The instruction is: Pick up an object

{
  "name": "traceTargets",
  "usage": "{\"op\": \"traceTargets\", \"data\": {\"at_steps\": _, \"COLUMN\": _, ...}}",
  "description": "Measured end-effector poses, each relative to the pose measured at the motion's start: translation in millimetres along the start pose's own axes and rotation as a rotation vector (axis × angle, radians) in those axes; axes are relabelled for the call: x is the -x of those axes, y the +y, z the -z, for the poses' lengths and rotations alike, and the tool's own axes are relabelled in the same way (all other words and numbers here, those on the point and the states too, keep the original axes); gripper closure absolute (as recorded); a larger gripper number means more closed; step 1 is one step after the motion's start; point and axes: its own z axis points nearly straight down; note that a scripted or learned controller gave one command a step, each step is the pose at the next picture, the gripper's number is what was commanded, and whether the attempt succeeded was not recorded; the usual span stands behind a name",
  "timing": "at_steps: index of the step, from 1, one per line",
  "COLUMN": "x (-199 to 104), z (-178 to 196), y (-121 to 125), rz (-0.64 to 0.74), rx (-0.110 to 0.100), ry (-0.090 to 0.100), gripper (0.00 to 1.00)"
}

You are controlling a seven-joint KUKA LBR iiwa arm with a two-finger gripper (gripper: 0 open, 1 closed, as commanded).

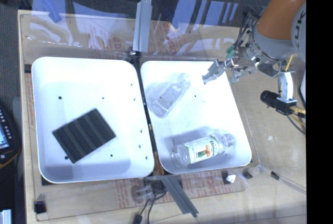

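Gripper poised at the upper right corner of the right bin, nothing between its fingers.

The fingers appear slightly spread, though their small size leaves this uncertain. A clear unlabelled plastic bottle lies near the gripper; a labelled plastic bottle lies along the bin's near wall. Both are probably light, smooth, slippery and prone to rolling, so a grasp across the mid-body seems best. A dark ribbed panel lies flat in the left bin.
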Motion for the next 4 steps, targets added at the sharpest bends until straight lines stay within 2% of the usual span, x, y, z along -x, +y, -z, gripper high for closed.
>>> {"op": "traceTargets", "data": {"at_steps": 1, "x": -39, "z": -149, "y": 18, "rz": -0.148, "rx": 0.045, "ry": -0.005, "gripper": 0.00}}
{"op": "traceTargets", "data": {"at_steps": 2, "x": -39, "z": -149, "y": 18, "rz": -0.148, "rx": 0.045, "ry": -0.005, "gripper": 0.00}}
{"op": "traceTargets", "data": {"at_steps": 3, "x": -33, "z": -5, "y": -46, "rz": -0.188, "rx": 0.004, "ry": 0.000, "gripper": 0.00}}
{"op": "traceTargets", "data": {"at_steps": 4, "x": -26, "z": -6, "y": -90, "rz": -0.260, "rx": 0.001, "ry": 0.000, "gripper": 0.00}}
